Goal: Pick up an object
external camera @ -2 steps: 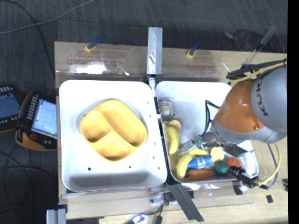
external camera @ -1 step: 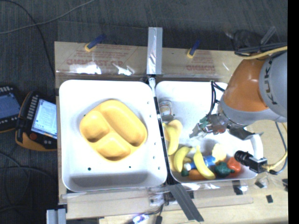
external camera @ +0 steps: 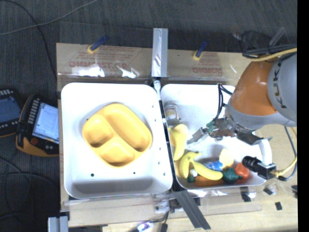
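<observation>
Bananas (external camera: 179, 146) lay just left of and below the gripper (external camera: 202, 134) in the right bin (external camera: 193, 98); far to its left a yellow tray (external camera: 117, 133) sat in the left bin (external camera: 77, 178). The gripper hovered over the bin floor, holding nothing; whether open or closed was unclear.

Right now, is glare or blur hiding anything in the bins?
Camera view: the white right bin is bright but not blown out; the bananas read clearly. Shiny glare streaks the plastic sheet behind the bins. The gripper is slightly soft. The yellow divided plate in the left bin is evenly lit.
</observation>
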`<state>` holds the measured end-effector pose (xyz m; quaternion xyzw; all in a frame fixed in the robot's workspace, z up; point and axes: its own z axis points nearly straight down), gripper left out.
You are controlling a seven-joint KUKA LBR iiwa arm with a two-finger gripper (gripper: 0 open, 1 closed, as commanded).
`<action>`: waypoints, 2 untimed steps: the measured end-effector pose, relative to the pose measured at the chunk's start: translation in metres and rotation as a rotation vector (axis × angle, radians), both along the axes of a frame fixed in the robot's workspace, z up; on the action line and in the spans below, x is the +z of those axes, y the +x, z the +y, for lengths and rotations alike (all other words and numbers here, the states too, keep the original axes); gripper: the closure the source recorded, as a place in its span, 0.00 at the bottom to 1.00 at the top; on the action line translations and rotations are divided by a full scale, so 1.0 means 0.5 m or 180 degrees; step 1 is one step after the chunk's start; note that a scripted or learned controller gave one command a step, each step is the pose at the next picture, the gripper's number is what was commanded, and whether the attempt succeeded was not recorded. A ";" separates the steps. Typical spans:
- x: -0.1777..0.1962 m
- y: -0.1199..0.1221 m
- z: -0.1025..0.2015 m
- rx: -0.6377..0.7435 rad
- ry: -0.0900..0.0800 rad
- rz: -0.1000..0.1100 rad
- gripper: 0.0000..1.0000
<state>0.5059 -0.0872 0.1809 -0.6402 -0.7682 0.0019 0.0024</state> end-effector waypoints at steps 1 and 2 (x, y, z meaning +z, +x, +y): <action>-0.184 -0.035 -0.044 0.0262 0.0004 -0.0045 0.00; -0.169 -0.030 -0.040 0.0273 0.0017 -0.0044 1.00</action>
